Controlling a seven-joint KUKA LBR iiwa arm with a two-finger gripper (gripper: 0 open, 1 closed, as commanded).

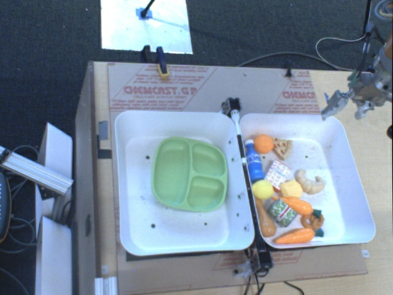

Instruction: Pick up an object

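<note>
1. Two white bins: the left bin [132, 183] holds one green divided plate [189, 173]; the right bin [350, 165] holds two carrots [296, 236], one orange [263, 143], one lemon [263, 189].
2. At two o'clock, the gripper [348, 103] hangs spread apart, holding nothing, above the right bin's far rim.

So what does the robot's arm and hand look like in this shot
At the view's upper right, the hand is small, pale metallic grey, with two thin light fingers. Above it sits a bulkier grey wrist block. A thin cable loops behind it. The image is too blurred for markings.
</note>
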